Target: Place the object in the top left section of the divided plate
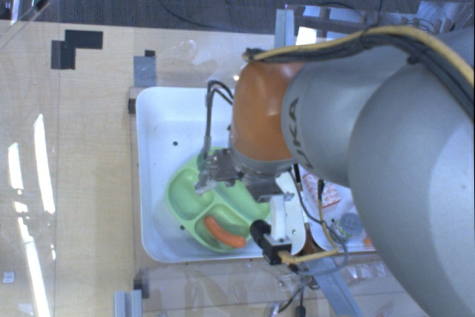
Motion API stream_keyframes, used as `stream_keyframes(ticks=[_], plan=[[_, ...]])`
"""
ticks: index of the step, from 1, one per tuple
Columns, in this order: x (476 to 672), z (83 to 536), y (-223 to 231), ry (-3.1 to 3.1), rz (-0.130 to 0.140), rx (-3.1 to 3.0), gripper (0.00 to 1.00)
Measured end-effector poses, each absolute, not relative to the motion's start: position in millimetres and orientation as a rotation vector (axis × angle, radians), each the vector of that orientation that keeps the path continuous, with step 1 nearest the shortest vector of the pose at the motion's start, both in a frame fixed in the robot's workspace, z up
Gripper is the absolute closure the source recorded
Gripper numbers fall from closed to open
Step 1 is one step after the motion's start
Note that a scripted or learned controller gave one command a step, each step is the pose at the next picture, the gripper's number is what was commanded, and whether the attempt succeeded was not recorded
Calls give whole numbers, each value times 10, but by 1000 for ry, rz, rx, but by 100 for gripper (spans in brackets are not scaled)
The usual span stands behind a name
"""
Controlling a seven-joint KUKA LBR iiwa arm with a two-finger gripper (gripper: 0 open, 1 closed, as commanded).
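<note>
A light green divided plate (182, 193) lies in the left white bin (159, 122), toward its lower middle. An orange carrot-shaped object (223, 231) rests in the plate's lower section. The arm's orange band and grey wrist hang over the plate's right side and hide much of it. The gripper (211, 168) sits low over the plate's upper part, partly hidden by the wrist.
The big grey arm covers the right bin, where bits of white and red packaging (332, 198) peek out. Black cables (215, 96) run down the wrist. The upper half of the left bin shows bare white floor.
</note>
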State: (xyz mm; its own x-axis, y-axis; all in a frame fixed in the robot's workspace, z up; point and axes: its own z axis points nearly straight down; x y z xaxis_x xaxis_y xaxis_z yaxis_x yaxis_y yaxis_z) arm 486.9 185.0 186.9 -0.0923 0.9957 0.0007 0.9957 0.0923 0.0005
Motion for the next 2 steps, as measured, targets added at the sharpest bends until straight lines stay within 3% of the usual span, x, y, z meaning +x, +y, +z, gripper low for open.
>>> stream_keyframes(ticks=[1,2], plan=[[4882,1974,1850,-2321,-5,-2118,100],[5331,2968,1567,-2382,-8,-2054,100]])
